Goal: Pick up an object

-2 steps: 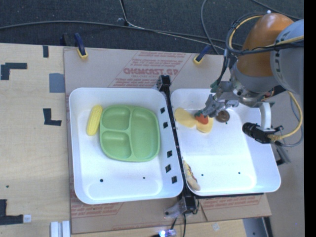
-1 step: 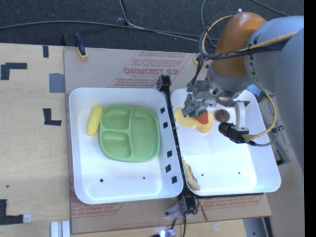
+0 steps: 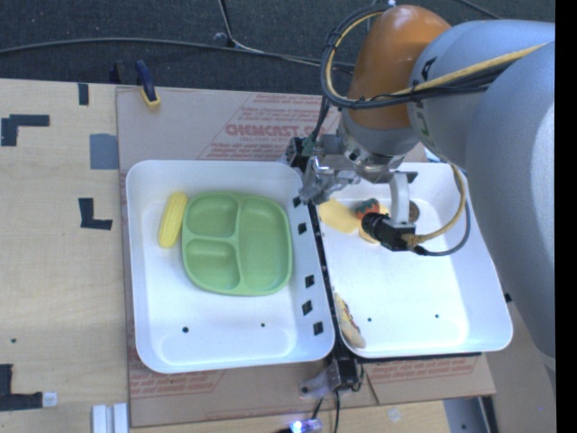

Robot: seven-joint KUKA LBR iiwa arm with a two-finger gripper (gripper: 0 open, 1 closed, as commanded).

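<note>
where the two bins meet at the near edge, a small tan item [image 3: 350, 325] lies in the right bin's [image 3: 451, 332] corner. further back, a green tray [image 3: 238, 244] and a corn cob [image 3: 171, 219] sit in the left bin [image 3: 153, 332]. beyond, the claw [image 3: 323, 180] hangs over a yellow piece [image 3: 338, 216]; whether it grips cannot be told.
</note>
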